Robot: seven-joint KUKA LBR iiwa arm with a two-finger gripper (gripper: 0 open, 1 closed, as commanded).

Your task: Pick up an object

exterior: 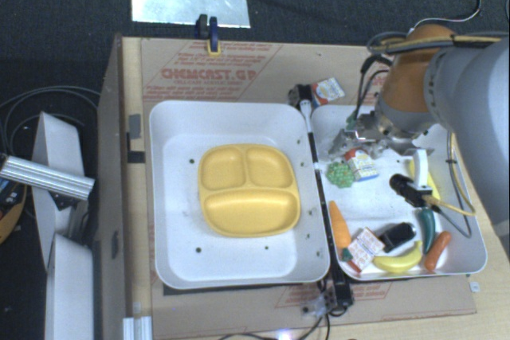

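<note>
I count one yellow tray (247, 191), two carrots (340, 225) — gripper (356, 141) near right bin's (470, 251) upper-left corner, finger state apparently indiscernible.

Two white bins (159, 171) stood there; one yellow tray (247, 191), two carrots (339, 225), one banana (398, 260).

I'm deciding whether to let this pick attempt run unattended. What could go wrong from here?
1. The claw hangs over the green leafy toy and a small printed box that touch each other, so it may catch both or nudge one aside.
2. Both lie close to the right bin's left wall, so a finger could hit it.
3. The banana, carrots and black items crowd the bin's near end, leaving little space for anything pushed away.
</note>
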